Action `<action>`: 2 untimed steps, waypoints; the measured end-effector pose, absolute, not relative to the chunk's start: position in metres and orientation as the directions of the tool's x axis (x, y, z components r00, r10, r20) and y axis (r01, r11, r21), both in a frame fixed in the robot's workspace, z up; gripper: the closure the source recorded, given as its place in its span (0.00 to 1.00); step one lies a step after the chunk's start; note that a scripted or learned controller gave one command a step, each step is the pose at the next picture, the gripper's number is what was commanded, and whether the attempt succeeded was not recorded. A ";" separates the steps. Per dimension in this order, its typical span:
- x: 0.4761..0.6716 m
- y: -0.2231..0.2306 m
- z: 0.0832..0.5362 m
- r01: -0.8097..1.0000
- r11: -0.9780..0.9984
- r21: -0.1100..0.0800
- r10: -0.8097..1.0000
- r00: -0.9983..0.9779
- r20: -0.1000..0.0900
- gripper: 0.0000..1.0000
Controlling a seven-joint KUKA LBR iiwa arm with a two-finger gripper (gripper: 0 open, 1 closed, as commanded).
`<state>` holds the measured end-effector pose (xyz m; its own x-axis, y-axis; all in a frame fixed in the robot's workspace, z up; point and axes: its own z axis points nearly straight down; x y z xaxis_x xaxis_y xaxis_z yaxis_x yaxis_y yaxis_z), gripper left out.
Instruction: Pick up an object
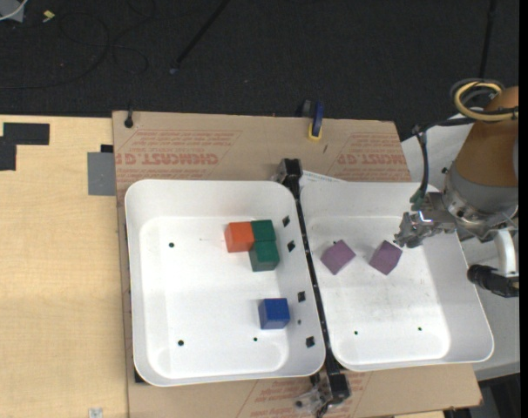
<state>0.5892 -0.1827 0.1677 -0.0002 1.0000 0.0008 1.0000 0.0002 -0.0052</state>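
Two purple blocks lie in the right bin (456,347): one (337,257) near its left wall, the other (385,258) to its right. My gripper (412,232) hangs just right of and above the second purple block, close to it but with nothing seen between the fingers. In the left bin (151,320) an orange block (240,236) touches a green block (263,245), and a blue block (274,313) lies nearer the front.
The arm's grey wrist and orange band (489,159) reach in over the right bin's far right side. A black divider clamp (303,259) runs between the bins. Cardboard (212,146) lies under both bins, with a blue clip (315,120) at its back edge.
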 end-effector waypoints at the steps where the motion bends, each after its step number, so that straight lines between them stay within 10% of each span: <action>1: 0.646 -0.116 0.140 1.000 0.005 0.001 1.000 -0.005 0.000 1.00; 2: 0.644 -0.126 0.168 1.000 0.001 0.000 1.000 -0.001 0.000 1.00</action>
